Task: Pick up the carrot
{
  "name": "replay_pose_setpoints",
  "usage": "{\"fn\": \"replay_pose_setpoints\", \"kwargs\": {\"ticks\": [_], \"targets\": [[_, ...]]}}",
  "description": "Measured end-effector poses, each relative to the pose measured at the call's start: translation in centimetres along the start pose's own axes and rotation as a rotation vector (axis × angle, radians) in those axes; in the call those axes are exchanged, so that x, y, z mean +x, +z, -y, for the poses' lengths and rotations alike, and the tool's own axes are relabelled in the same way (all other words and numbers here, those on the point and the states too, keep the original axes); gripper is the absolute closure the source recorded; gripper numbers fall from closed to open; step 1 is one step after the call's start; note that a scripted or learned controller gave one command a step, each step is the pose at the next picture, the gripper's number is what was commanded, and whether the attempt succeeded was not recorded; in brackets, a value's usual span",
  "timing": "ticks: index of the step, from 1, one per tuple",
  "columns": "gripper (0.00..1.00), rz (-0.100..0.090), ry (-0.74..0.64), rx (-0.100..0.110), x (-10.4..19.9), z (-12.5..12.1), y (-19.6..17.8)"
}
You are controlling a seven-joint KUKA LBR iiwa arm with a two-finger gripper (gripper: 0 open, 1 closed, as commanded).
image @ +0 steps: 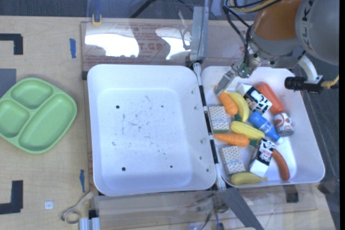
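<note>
Over the right bin [312, 161] you have the end effector [233, 77], a slim metal piece hanging just past the bin's upper left corner, above the pile; you cannot tell how it stands, parted or closed, and nothing shows gripped in it. The grey arm [318, 19] with its orange band reaches in from the right.

Right bin, shallow glossy white plastic, contents heaped and touching:
- carrot [232, 139] — one smooth orange taper lying crosswise at the pile's left, just below the corn cob; a second orange piece [228, 103] sits higher up beside the banana, and you cannot say what it is
- corn cob [247, 129], one, yellow, bumpy
- banana [240, 105], one, curved, yellow
- blue bottle [263, 123], one
- woven tan crackers [220, 118], two squares by the left wall

Left bin [102, 116], same plastic, faintly scuffed floor.

On the wooden bench [43, 180], one green three-compartment plate [35, 115], well apart to the left.
</note>
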State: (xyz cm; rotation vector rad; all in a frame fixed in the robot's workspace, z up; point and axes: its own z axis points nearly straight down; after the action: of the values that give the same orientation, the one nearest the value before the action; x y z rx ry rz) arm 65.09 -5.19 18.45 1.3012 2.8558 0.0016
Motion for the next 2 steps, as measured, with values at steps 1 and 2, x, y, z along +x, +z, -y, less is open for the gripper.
{"fn": "replay_pose_setpoints", "kwargs": {"ticks": [1, 2], "targets": [[0.0, 0.0, 0.0, 0.0, 0.0, -0.01, 0.0], [0.0, 0.0, 0.0, 0.0, 0.0, -0.01, 0.0]]}}
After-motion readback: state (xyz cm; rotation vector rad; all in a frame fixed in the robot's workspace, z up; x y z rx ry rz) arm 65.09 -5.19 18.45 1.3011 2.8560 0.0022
